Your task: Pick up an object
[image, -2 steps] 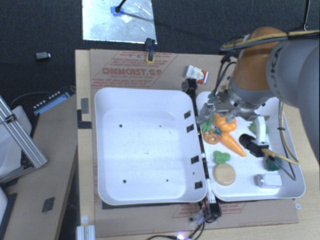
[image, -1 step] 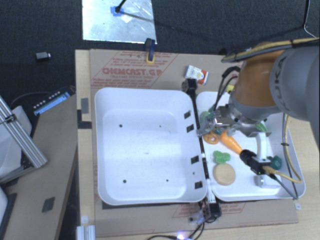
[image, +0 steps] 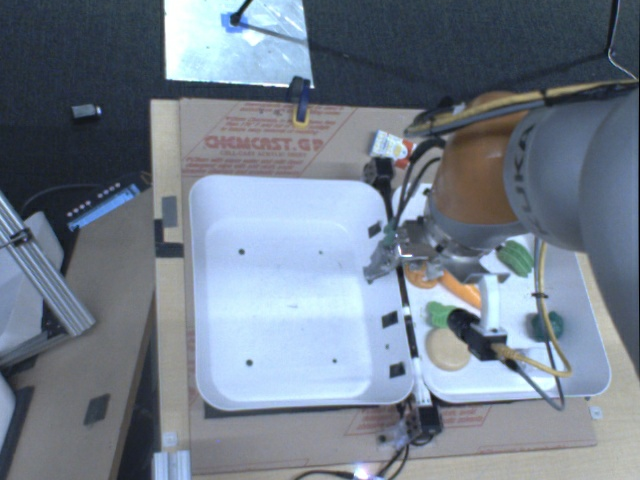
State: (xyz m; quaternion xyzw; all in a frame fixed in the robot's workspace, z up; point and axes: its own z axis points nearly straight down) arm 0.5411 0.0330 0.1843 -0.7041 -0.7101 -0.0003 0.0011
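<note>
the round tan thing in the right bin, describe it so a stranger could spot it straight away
Start at the right bin, under the arm. Near its front edge, by the divider, lies a pale tan disc-shaped object. Its neighbours are green or orange; it alone is beige and round.

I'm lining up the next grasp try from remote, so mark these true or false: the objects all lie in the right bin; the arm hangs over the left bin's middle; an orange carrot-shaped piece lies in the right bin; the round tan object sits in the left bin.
1. The objects all lie in the right bin. True.
2. The arm hangs over the left bin's middle. False: it is over the right bin.
3. An orange carrot-shaped piece lies in the right bin. True.
4. The round tan object sits in the left bin. False: right bin, near its front left corner.
</note>
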